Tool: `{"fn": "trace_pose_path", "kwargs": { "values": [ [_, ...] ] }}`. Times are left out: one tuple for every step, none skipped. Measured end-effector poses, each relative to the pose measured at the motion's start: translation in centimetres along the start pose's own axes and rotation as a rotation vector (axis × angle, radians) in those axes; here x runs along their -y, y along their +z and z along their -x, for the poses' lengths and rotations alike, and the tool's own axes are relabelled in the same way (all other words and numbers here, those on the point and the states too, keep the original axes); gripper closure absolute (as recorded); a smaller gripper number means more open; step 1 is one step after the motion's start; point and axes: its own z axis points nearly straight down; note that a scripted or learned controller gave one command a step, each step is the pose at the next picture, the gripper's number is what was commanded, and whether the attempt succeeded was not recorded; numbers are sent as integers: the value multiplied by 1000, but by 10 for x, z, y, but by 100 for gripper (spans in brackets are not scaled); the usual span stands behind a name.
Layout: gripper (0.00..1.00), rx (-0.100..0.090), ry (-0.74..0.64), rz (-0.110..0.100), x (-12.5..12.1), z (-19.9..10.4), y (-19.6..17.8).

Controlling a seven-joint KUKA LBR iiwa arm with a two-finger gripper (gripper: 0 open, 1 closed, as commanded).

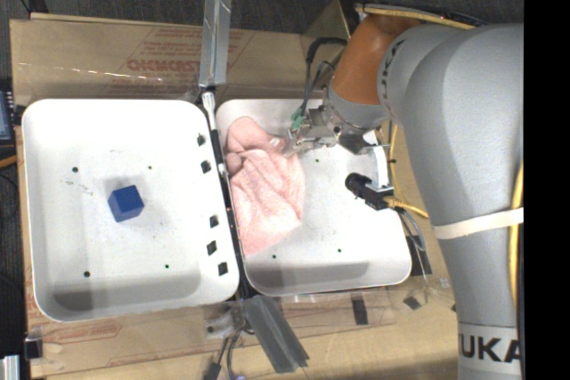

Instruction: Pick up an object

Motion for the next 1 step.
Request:
{"fn": "trace_pose_path", "kwargs": {
  "values": [
    [100, 3, -235, 4, -19, -15, -95]
  ]
}}
